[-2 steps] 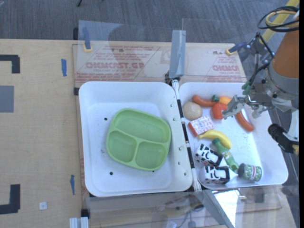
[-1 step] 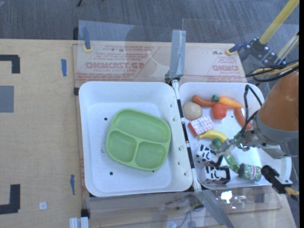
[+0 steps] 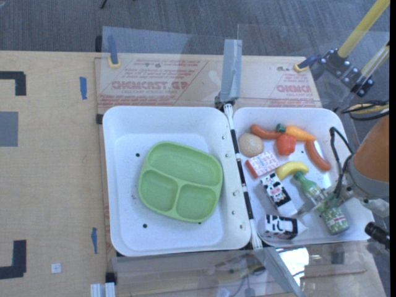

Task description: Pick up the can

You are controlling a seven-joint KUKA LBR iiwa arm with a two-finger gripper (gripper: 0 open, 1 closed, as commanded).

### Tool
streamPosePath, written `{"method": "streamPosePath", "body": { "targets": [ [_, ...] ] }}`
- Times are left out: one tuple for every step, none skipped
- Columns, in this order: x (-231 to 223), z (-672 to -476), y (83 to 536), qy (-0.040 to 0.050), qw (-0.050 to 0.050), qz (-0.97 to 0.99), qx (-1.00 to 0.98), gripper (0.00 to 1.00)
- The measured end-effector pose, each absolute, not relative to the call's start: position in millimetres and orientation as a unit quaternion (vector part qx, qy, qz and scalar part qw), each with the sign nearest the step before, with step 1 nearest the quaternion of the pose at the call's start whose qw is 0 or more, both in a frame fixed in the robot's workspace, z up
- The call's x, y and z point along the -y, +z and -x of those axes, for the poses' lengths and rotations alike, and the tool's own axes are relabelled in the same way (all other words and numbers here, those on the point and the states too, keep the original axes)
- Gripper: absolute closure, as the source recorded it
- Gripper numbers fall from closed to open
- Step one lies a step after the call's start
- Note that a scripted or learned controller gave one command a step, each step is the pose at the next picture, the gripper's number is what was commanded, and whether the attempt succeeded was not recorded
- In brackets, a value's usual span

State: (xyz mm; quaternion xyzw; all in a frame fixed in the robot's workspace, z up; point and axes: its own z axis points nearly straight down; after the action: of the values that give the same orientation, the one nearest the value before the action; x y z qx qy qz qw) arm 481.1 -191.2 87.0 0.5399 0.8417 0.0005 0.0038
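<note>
The can point(image 3: 335, 220), small with a green and red label, stands near the front right corner of the right bin point(image 3: 322, 113). My gripper point(image 3: 330, 202) hangs just above and slightly left of it, close to the can's top. The grey arm with its orange band point(image 3: 378, 154) comes in from the right. A green bottle point(image 3: 307, 187) lies right beside the gripper on its left. Whether the gripper touches the can is not visible.
Also in the right bin are a carrot point(image 3: 265, 132), red pepper point(image 3: 285, 144), banana point(image 3: 292, 168), potato point(image 3: 250, 144), red-and-white box point(image 3: 262, 163) and two cow-patterned cartons point(image 3: 276, 190) point(image 3: 282, 226). The left bin point(image 3: 117, 166) holds a green divided plate point(image 3: 179, 181).
</note>
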Motion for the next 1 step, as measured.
{"method": "streamPosePath", "body": {
  "targets": [
    [125.0,-588.2,87.1,0.0022,0.003,-0.567,-0.824,0.0]
  ]
}}
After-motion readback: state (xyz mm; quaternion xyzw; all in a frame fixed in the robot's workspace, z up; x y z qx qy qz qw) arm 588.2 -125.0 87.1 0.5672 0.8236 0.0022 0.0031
